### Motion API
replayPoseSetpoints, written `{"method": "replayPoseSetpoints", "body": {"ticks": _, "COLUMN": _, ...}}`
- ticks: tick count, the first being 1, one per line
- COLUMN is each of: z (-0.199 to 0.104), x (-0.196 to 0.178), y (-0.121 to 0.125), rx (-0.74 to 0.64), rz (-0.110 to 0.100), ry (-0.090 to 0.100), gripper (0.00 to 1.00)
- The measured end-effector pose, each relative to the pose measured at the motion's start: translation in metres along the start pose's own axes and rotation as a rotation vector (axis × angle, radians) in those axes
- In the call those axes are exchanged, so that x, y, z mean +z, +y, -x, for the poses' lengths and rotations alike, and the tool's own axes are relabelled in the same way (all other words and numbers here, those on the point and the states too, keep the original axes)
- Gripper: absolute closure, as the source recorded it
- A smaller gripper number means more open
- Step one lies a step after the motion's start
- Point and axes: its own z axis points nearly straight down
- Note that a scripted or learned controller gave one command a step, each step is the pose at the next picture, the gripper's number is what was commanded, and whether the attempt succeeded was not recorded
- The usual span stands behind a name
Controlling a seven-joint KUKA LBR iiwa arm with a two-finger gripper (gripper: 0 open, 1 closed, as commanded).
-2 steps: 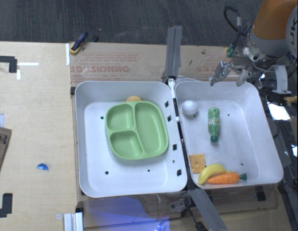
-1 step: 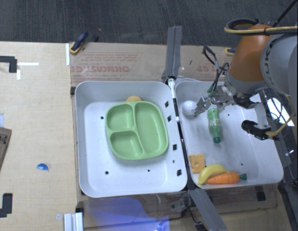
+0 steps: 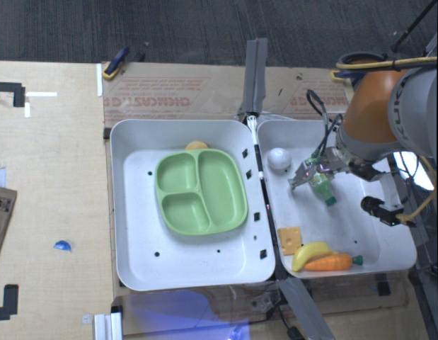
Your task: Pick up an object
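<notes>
While the grey arm with its orange band (image 3: 374,112) reaches into the right-hand shallow white bin (image 3: 388,264), its two-finger gripper (image 3: 308,173) sits low over the bin floor with a small clear plastic bottle with a green cap (image 3: 323,188) at its tips. The bottle lies tilted, cap pointing away from the gripper, and it seems to sit between the fingers; I judge the gripper clenched on it, though the grasp looks shallow and near the bottle's upper end.

Just beside the gripper, on the side away from the arm, rests a pale grey ball (image 3: 278,159). Well below the gripper, toward the bin's near edge, lie a square tan cracker (image 3: 290,239), a yellow banana (image 3: 309,253) and an orange toy carrot (image 3: 330,263). Far off, in the other white bin (image 3: 127,211), sits a green divided plastic plate (image 3: 202,191).

The risks from here: a smooth, round bottle held off-centre may swivel or slip out on lifting, and a sideways drift could knock the ball.
</notes>
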Motion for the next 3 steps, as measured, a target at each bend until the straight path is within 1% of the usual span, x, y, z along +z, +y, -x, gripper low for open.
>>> {"method": "replayPoseSetpoints", "body": {"ticks": 1, "z": 0.001, "x": -0.009, "y": 0.0, "rx": 0.004, "rz": 0.0, "ry": 0.0, "gripper": 1.0}}
{"method": "replayPoseSetpoints", "body": {"ticks": 2, "z": -0.076, "x": -0.1, "y": 0.041, "rx": 0.179, "rz": 0.0, "ry": -0.001, "gripper": 1.0}}
{"method": "replayPoseSetpoints", "body": {"ticks": 3, "z": -0.075, "x": -0.108, "y": 0.041, "rx": 0.178, "rz": -0.002, "ry": -0.002, "gripper": 1.0}}
